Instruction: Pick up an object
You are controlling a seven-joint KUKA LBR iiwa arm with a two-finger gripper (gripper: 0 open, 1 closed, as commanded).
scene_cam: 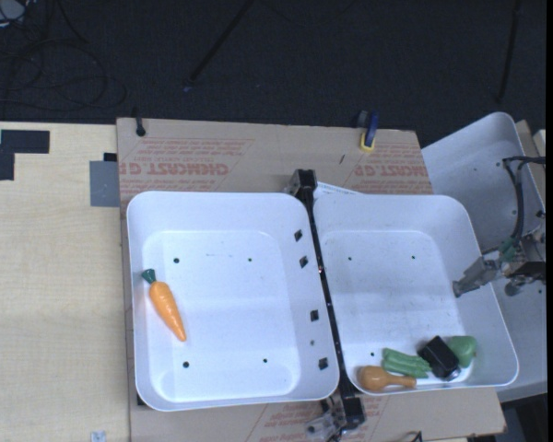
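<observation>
Two white bins are sitting side by side on the cardboard-covered bench (258, 155), and the black divider (318, 293) between them is serving as the landmark here. The left bin (138, 247), on one side of the divider, is holding a single orange toy carrot (169, 309), lying well apart from the divider against the far wall. The right bin (461, 215), on the other side, is carrying a small cluster well away from the divider in its near corner: a green leafy piece (463, 346), a green pod-shaped piece (404, 363), a black block (439, 356) lying between the two greens and touching both, and an orange pear-shaped piece (382, 378) just beside the pod. The gripper (479, 276) is hanging over the right bin's outer rim, farther from the divider than the cluster, with nothing between its fingers; whether they are spread or closed I cannot tell at this size. Judgement: the approach step is in hand, no grasp made. The next move is likely calling for travel toward the corner cluster, then a descent onto one piece, the crowding there making a clean single pick doubtful.
</observation>
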